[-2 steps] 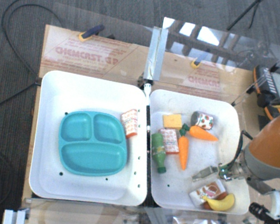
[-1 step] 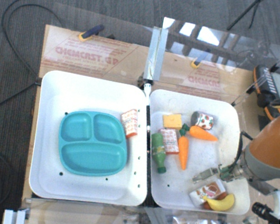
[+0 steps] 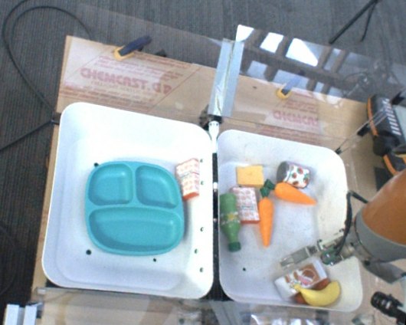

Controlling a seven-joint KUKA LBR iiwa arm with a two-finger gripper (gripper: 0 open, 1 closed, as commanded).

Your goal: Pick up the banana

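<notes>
1. The counter (image 3: 124, 78) under me is a tan board carrying two shallow white bins side by side.
2. The left white bin (image 3: 63, 250) holds a turquoise plastic divided plate (image 3: 135, 207), with a small red-and-white carton (image 3: 188, 178) touching the plate's upper right corner.
3. The right white bin (image 3: 241, 277) holds the rest of the toys.
4. My arm, grey with an orange band (image 3: 402, 205), reaches in over the right bin's right wall.
5. My end effector (image 3: 310, 254) hangs low over the bin's lower right part, just above the banana; its metal fingers point left, and I cannot tell whether they are spread or closed.
6. The yellow curved plastic banana (image 3: 320, 294) lies in the lower right corner of the right bin, resting against a small red-and-white packet (image 3: 302, 277).
7. Two orange toy carrots lie near the middle: one upright (image 3: 265, 221), one sideways (image 3: 294, 195).
8. A green plastic bottle (image 3: 229, 222) lies by the left wall.
9. A yellow cheese block (image 3: 249, 176) sits near the top.
</notes>
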